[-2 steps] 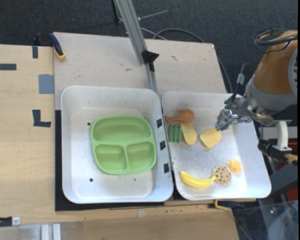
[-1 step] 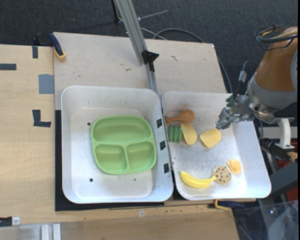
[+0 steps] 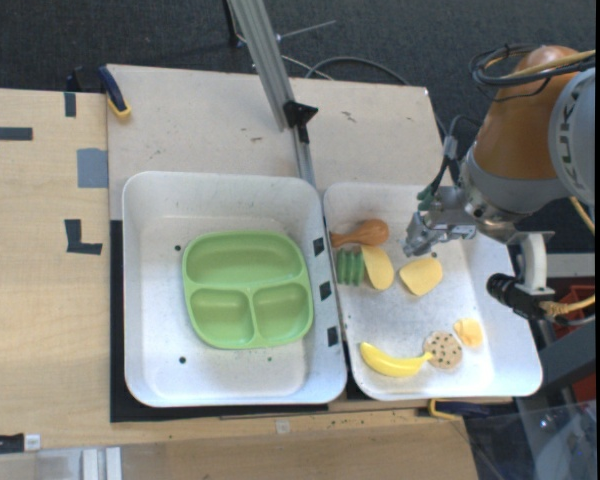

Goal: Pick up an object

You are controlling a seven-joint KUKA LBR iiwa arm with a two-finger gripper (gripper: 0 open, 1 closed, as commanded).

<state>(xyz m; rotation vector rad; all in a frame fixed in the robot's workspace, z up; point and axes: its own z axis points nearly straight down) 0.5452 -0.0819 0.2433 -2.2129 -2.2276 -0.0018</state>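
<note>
Two white bins sit side by side on the desk: the left bin [image 3: 140, 268] and the right bin [image 3: 500, 368]. The left one has one green divided plate [image 3: 247, 290]. The right one has seven small items: one banana [image 3: 390, 360], one cookie [image 3: 442, 349], one orange piece [image 3: 469, 332], two yellow pieces [image 3: 378, 268] [image 3: 421, 276], one green ridged piece [image 3: 351, 267] and one brown drumstick [image 3: 361, 234].

A divided plate [image 3: 247, 289] lay in the left bin [image 3: 140, 268]. The right bin [image 3: 510, 363] held a banana [image 3: 390, 361] and cookie [image 3: 442, 349] near, and a drumstick [image 3: 361, 234] far.
</note>
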